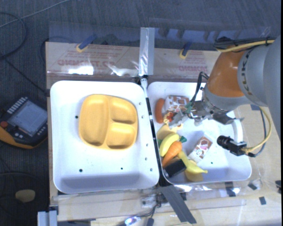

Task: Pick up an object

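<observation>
The right bin point(236, 171) holds several objects. A red and white packet point(173, 102) lies at its back left, beside an orange-red item point(159, 109). Further forward are a yellow banana point(167, 141), an orange carrot point(172, 150), a black block point(175, 168), a second yellow piece point(194, 170) and a small red and white box point(201, 148). My gripper point(190, 114) hangs low in the bin, just right of the packet and above the box. Nothing shows as held in it.
The left bin point(66, 168) carries a yellow divided tray point(107, 121). The grey and orange arm point(236, 76) covers the right bin's back right corner. A black cable connector point(229, 144) hangs over the bin's right side. A handheld pendant point(20, 121) lies off the bench at left.
</observation>
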You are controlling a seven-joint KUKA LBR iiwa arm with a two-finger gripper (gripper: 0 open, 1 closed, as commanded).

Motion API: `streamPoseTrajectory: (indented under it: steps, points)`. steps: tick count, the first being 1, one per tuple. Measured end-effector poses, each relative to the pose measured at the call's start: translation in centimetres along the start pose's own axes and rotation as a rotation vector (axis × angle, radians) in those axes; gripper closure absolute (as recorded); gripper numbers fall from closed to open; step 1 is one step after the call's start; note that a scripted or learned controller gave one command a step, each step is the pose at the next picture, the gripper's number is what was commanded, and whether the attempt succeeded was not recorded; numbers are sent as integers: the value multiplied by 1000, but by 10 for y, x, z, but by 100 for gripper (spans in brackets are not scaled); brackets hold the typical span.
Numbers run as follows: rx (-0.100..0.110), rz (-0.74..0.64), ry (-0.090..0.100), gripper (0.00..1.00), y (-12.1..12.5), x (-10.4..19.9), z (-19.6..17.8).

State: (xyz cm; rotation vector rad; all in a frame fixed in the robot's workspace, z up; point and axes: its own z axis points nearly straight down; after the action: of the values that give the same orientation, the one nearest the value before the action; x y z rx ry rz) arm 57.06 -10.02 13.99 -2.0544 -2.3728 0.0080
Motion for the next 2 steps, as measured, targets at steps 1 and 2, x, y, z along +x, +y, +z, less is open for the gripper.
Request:
streamPoseTrajectory:
  steps: [1,2]
  points:
    - [-5,135,2,0,71,-17,51]
    - [31,327,19,0,86,-24,52]
